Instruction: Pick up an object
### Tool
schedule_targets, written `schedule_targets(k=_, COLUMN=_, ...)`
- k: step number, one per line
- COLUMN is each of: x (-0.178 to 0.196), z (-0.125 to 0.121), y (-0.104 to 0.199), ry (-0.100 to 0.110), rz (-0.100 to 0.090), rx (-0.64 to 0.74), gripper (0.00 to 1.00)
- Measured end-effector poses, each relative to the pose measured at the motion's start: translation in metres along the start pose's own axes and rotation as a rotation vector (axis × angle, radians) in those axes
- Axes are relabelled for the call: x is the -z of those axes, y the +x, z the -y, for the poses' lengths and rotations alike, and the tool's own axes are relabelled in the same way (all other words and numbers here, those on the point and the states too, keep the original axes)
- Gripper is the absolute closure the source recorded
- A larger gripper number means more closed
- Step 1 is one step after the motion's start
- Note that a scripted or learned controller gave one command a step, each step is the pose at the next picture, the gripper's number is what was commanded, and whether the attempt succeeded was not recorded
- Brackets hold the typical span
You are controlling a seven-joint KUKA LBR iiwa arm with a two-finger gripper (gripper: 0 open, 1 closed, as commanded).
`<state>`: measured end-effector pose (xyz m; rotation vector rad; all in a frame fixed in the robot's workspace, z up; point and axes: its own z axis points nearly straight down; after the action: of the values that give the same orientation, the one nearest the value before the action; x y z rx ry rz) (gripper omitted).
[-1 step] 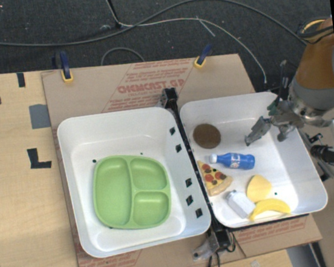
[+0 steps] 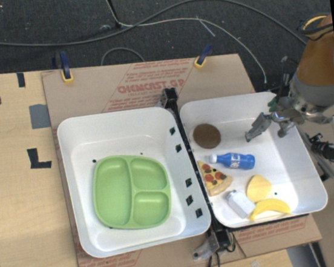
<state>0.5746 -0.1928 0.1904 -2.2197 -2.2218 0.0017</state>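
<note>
The right bin (image 2: 293, 162) holds a brown round disc (image 2: 206, 135), a blue bottle with a white cap (image 2: 234, 161), a toy pizza slice (image 2: 214, 178), a small white block (image 2: 240, 204), a yellow wedge (image 2: 259, 187) and a banana (image 2: 271, 209). My gripper (image 2: 270, 126) hangs over the bin's upper right part, open, its two fingers spread apart with nothing between them. It is to the right of the brown disc and above the bottle in the view.
The left bin (image 2: 74, 172) holds a green divided plate (image 2: 132, 191). Both bins sit on a cardboard sheet (image 2: 142, 84) clamped at its far edge. Cables run across the dark floor behind.
</note>
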Motion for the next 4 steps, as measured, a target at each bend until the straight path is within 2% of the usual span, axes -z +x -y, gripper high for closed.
schedule_targets(k=1, x=-0.050, z=0.007, y=0.008, ry=0.005, rz=-0.001, rx=0.000, gripper=0.00)
schedule_targets(k=2, x=-0.082, z=0.001, y=0.007, ry=-0.022, rz=0.005, rx=-0.001, gripper=0.00)
schedule_targets(k=3, x=-0.074, z=0.000, y=0.009, ry=-0.021, rz=0.002, rx=0.001, gripper=1.00)
schedule_targets(k=4, x=-0.011, z=-0.001, y=0.006, ry=-0.006, rz=0.002, rx=0.001, gripper=1.00)
